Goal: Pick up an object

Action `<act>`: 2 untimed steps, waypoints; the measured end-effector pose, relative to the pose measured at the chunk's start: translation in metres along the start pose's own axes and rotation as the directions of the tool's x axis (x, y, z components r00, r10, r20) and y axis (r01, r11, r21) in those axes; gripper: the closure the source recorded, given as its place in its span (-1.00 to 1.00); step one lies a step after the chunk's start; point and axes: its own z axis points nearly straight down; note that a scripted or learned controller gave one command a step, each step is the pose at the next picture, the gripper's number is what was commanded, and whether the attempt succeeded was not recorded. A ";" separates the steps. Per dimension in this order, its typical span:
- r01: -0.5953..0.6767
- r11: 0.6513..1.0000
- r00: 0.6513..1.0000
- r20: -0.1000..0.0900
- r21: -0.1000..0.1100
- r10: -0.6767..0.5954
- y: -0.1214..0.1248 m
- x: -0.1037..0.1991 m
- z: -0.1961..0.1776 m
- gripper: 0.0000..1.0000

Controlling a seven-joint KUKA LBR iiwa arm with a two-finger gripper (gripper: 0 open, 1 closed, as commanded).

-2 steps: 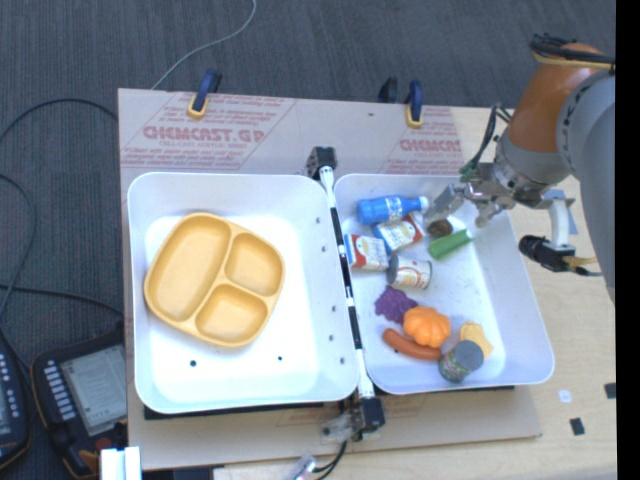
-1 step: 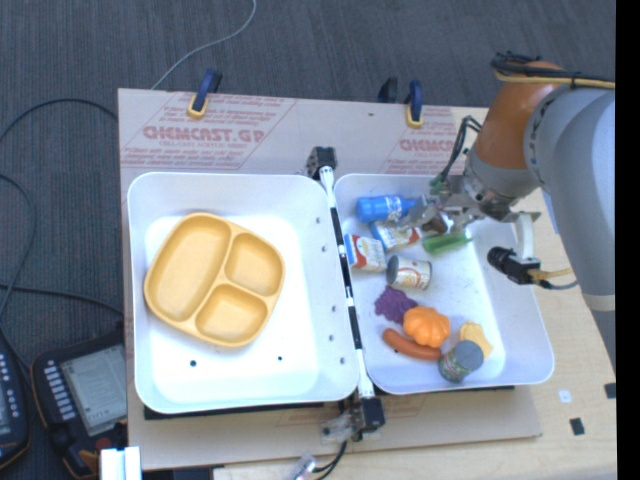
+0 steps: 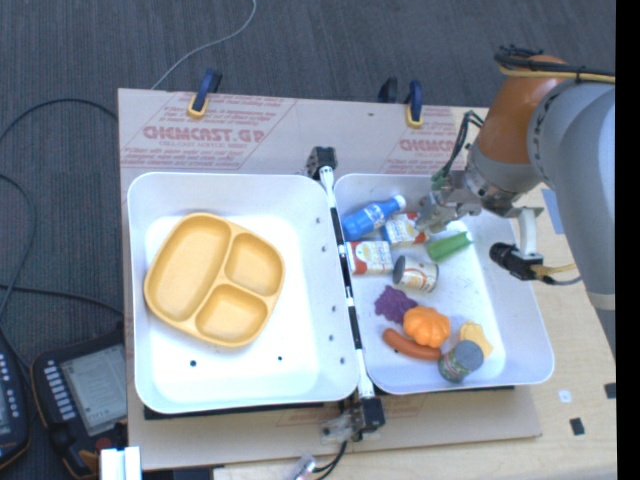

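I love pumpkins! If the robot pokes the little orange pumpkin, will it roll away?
Probably not far. The orange pumpkin looks squat and lumpy, so it should wobble rather than roll. It is also hemmed in by the purple grapes and the toy carrot. It looks like a hollow plastic toy, so likely light and stiff.

yellow divided plate (image 3: 214, 279), left bin (image 3: 180, 388)

1. Left shallow white bin (image 3: 150, 368) holds a yellow three-compartment plastic tray (image 3: 214, 278).
2. Right shallow white bin (image 3: 525, 343) holds a blue plastic bottle (image 3: 372, 215), green cylinder (image 3: 450, 245), purple grape cluster (image 3: 394, 302), orange toy pumpkin (image 3: 426, 325), and small tin can (image 3: 416, 273).
3. The grey arm's hand (image 3: 438, 208) sits low over the right bin's far side, near the bottle and green cylinder.
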 end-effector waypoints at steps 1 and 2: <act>0.000 1.000 1.000 0.000 0.001 0.000 0.000 0.000 0.000 -1.00; 0.000 1.000 1.000 0.001 0.000 0.000 0.000 0.000 -0.010 1.00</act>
